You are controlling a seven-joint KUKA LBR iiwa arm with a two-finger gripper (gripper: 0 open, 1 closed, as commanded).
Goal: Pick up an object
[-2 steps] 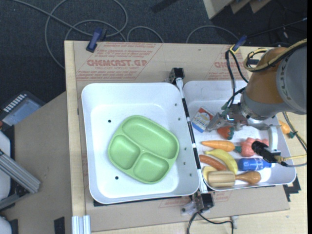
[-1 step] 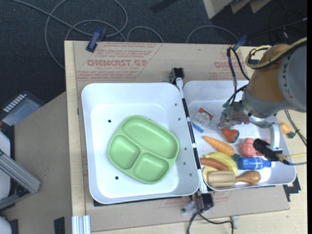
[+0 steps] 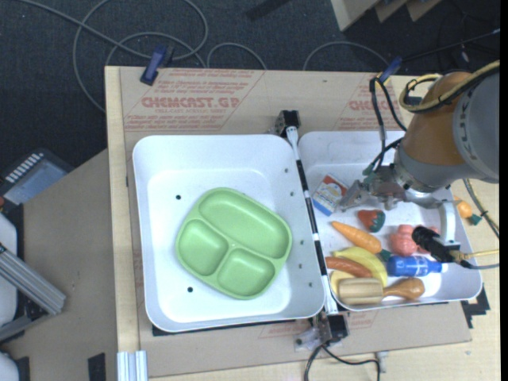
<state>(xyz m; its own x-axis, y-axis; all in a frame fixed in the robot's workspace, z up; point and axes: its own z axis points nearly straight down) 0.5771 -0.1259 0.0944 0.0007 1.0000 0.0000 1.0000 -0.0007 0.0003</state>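
Reaching in over the right-hand bin (image 3: pixel 468 288), the gripper (image 3: pixel 371 195) hung low just above a small red and green toy (image 3: pixel 370 219), with the carrot (image 3: pixel 355 234) and banana (image 3: pixel 362 261) close by. Whether it was spread or closed I couldn't tell. It looked like the approach step; next it would need to settle onto one piece and close cleanly.

Grey cables (image 3: pixel 143 22) loop across dark carpet (image 3: pixel 48 94).
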